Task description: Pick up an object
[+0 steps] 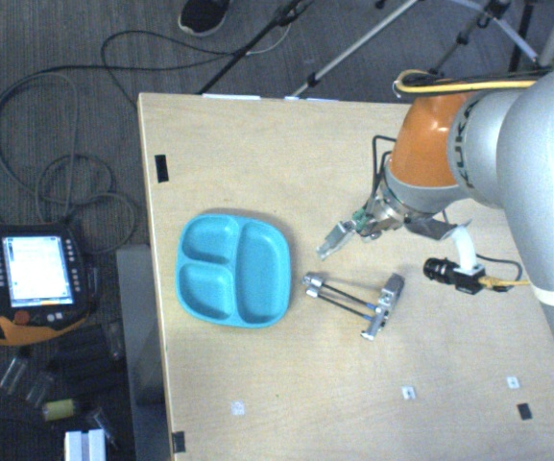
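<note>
Plastic plate (pixel 235 269), blue and three-sectioned, left of centre, looks light, stiff, slick; its raised rim suits gripping. Gripper (pixel 353 294), right of it, has fingers spread wide, empty.

You see a blue plate (pixel 235 269) with three parts lying flat on the tan bench (pixel 257 152). At 3 o'clock from the plate, just beside it, lies a metal clamp (pixel 353 301) with two thin rods. The grey arm (pixel 507 152) with the orange band comes in from 3 o'clock. Its gripper (pixel 329 246) hangs above the bench at 12 o'clock from the clamp, apart from it. On the floor at 9 o'clock sits a handheld screen (pixel 35 269) with cables (pixel 46 176).
</note>
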